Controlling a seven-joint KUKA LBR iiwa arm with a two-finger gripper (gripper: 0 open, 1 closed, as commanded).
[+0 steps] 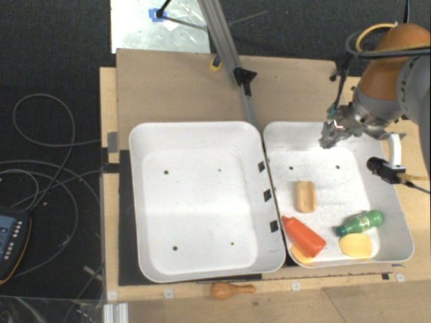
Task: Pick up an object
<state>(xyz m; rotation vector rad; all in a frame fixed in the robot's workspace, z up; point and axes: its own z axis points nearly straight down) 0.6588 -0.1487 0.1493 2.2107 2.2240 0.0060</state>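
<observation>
Gripper [330,138] at upper right corner of right bin [404,247], low over bin's far rim; finger state not discernible, too small and dark to tell; nothing visible between them. Grey arm [404,86] with orange band [394,46] entering from right.

Below gripper, well apart: tan bread-roll-shaped object [305,196] near bin centre, lying lengthwise. Further toward near edge: orange-red carrot-like piece [304,236] at lower left corner, tilted against bin wall. Green bottle [360,222] on its side near lower right, yellow lemon-shaped item [355,245] just beside and below it.

Left bin [195,200] adjoining, black clips along shared edge. Small tan pear-shaped toy [231,289] on bench in front of bins
</observation>
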